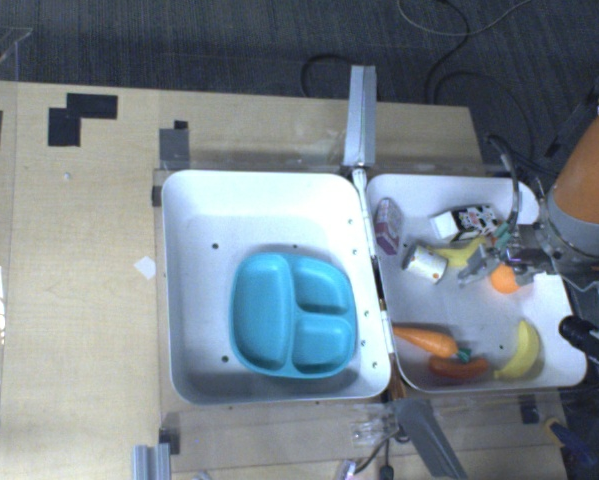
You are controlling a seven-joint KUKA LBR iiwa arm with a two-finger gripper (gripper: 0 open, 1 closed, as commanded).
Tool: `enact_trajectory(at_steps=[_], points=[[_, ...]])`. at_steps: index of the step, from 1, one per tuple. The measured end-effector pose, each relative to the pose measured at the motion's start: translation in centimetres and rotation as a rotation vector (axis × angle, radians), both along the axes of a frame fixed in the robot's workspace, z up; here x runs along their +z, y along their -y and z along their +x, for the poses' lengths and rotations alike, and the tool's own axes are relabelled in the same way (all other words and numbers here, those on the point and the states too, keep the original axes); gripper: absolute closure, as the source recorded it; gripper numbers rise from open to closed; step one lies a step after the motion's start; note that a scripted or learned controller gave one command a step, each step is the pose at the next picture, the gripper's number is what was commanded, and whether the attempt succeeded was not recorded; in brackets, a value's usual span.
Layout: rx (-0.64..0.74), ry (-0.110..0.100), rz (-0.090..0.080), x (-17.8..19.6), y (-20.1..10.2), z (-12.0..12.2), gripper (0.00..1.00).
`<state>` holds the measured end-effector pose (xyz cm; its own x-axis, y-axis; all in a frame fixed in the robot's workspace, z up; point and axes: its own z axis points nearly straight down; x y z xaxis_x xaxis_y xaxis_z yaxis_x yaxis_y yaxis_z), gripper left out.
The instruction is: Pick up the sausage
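Right bin (569, 298): sausage (457, 369), perhaps untouched.

Arm (591, 183): grey with an orange band, reaching in from the right edge of the bench, over the right bin's right rim.
Wrist: sitting just left of the orange band, pointing leftward toward the bin's middle.
Gripper (479, 263): hanging over the upper-middle part of the right bin, fingers angling left and slightly toward the front edge.
Finger state: too small and cluttered to be telling.
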<state>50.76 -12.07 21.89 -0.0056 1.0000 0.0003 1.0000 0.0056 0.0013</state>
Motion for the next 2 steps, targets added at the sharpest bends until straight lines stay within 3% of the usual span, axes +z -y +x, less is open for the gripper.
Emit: enact_trajectory(at_steps=[1, 2], points=[[-0.067, -0.001, 0.000, -6.7, 6.6, 4.7, 0.00], [0.115, 0.019, -0.007, -12.3, 8.3, 9.8, 0.00]])
